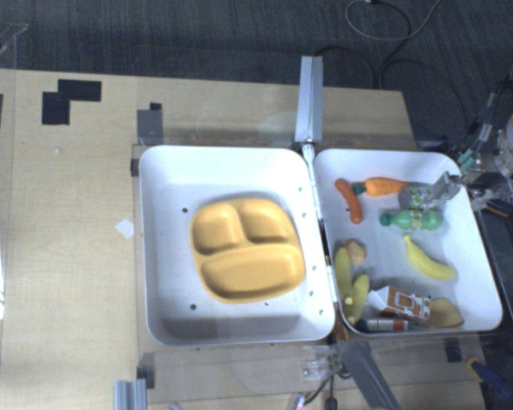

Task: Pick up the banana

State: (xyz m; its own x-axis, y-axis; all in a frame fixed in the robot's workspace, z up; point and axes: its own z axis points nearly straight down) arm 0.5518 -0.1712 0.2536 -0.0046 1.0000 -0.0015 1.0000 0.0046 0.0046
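Camera view, looking down at a slant. Two white bins sit side by side on the wooden bench (68, 254). Left bin (167, 254), centre of frame, holds a yellow divided tray (246, 248) w/ three compartments, lying flat roughly mid-bin.

Right bin (487, 301), right side of frame, holds the clutter. The banana (427, 259) lies flat in the right-centre of that bin, curved, running from upper left to lower right, apart from its neighbours. Just above it a green bottle (410, 219) lies on its side. Above that, near the bin's top wall, an orange carrot (383, 186) lies horizontal; a red sausage (351, 201) lies slanted at its left end. Along the bin's left wall, lower part: a brownish potato-like item (354, 251), then a yellow-green fruit (345, 278) running down the wall. Bottom edge: a small carton (408, 303), a marker-like pen (385, 324) below it, and a tan rounded item (445, 313) in the lower-right corner.

The arm comes in from the right edge, upper-right of frame. Gripper (436, 193) sits over the top of the right bin, just above-right of the green bottle and well above the banana; nothing of the banana is between its fingers. Can't tell how far open it is – too small & blurred.
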